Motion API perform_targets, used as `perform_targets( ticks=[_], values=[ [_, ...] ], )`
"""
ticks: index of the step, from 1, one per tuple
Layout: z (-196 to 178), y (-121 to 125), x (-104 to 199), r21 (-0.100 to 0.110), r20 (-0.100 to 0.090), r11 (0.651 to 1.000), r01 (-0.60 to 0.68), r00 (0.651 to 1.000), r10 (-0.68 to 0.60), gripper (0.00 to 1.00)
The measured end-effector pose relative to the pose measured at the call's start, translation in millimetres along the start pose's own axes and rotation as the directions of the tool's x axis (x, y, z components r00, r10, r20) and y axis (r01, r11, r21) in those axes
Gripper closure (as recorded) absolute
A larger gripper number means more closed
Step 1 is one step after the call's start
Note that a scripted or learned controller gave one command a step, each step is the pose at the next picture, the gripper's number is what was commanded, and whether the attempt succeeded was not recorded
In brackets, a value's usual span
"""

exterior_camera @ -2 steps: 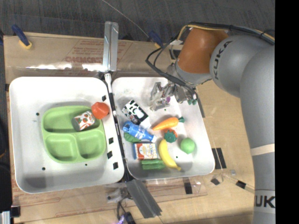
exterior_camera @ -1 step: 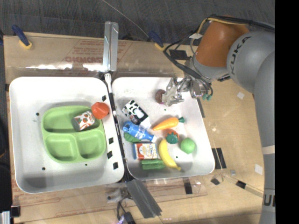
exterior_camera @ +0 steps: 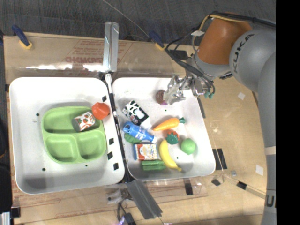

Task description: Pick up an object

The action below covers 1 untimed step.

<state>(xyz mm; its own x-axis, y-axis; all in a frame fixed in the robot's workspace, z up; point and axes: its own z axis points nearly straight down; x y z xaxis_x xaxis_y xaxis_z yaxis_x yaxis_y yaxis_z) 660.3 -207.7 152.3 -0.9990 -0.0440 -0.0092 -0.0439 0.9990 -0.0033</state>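
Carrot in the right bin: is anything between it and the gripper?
Nothing visible. The gripper hangs over the right bin's upper part, beside a small dark round object. The carrot lies below it in view, with bare bin floor between.

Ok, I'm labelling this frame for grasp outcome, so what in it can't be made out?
- Gripper: its fingers blur into the cables, so open or shut is unclear.
- Small dark round object beside the gripper in the right bin: too small and blurred to identify, and contact is uncertain.
- Green item near the bin's front: partly covered by the banana and the carton.
- Can in the green tray: label too small to read.
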Motion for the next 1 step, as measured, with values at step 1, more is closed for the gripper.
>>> perform_targets(
  ticks=[1],
  values=[
    [-11.7, 0.9, -2.0, 0.002, 0.006, 1.0, 0.004, 1.0, -0.005, 1.0]
  ],
)
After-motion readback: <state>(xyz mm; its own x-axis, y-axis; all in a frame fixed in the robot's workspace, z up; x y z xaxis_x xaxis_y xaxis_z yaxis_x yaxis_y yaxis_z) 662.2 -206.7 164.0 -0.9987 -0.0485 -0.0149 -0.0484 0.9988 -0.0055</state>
